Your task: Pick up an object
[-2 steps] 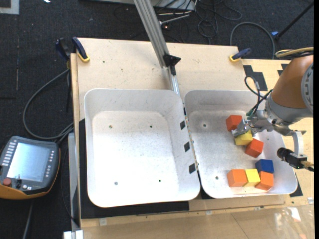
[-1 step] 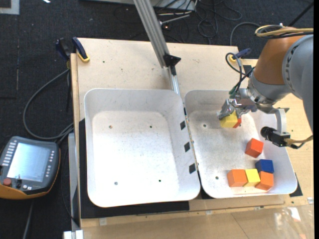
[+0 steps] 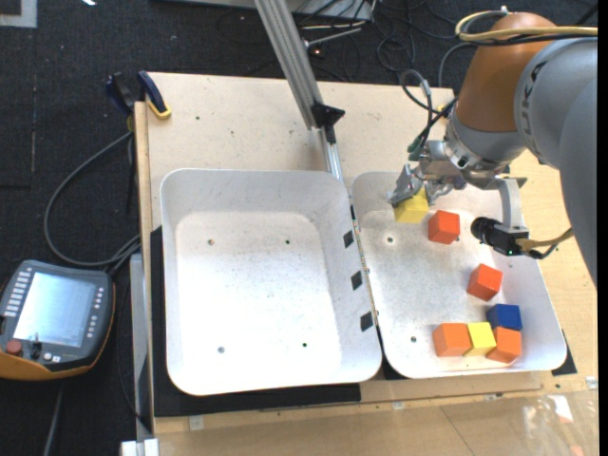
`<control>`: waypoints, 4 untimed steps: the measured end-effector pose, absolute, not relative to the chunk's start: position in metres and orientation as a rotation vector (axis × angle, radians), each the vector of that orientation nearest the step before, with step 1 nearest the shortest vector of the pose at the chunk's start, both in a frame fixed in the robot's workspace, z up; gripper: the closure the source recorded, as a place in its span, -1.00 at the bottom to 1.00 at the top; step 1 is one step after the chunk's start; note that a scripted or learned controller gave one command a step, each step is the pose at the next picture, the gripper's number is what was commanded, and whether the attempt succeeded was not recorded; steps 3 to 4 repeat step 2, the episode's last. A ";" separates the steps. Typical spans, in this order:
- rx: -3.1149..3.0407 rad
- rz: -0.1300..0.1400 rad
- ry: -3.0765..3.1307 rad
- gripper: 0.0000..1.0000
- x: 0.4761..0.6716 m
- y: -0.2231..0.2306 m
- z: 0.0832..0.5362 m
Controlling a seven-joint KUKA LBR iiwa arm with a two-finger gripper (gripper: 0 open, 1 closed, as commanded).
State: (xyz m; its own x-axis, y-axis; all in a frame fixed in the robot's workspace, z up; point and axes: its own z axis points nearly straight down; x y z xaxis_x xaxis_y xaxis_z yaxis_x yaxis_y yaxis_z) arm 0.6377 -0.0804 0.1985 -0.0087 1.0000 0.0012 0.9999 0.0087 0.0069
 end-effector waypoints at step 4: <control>2.216 -0.002 2.234 1.00 0.613 0.049 0.195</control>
